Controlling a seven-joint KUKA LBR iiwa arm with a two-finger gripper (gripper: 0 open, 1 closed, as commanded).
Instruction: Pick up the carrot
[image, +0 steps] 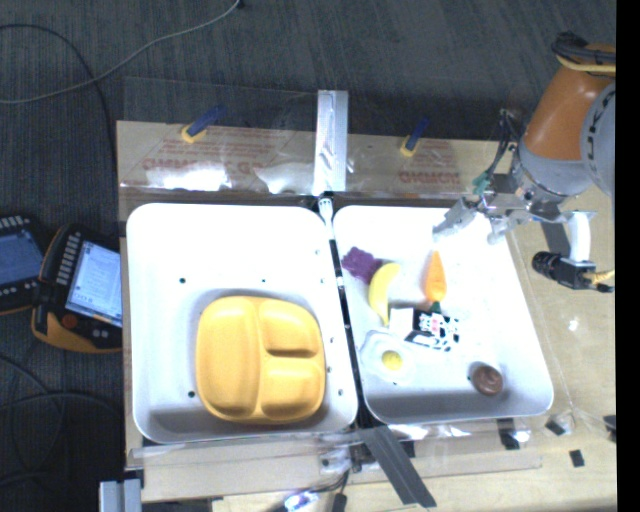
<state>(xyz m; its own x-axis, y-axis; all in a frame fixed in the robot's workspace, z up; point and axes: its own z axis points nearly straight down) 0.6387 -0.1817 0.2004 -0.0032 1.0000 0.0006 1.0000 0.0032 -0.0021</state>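
**Carrot lies in my right bin, my fingers above its far corner**

The worktop (580, 340) carries two shallow white bins side by side. I take the right bin (520, 330) as my landmark. The left bin (160, 250) touches it along their shared wall and holds a yellow divided tray (262, 358). My grey arm (575, 120), with its orange band, reaches in over the right bin's far right corner.

Inside the right bin, the banana (381, 287) lies near the left wall. The carrot (434, 276) sits just right of the banana, upright in the view, toward the bin's middle. A purple item (357, 263) lies just left of the banana. A black-and-white object (436, 330) rests below the carrot, a fried egg (388, 358) to its lower left, and a small brown round thing (487, 377) near the bin's near right corner.

My fingers (472, 216) hang over the bin's far edge, up and right of the carrot, apart from it. I cannot tell whether they are spread or closed.
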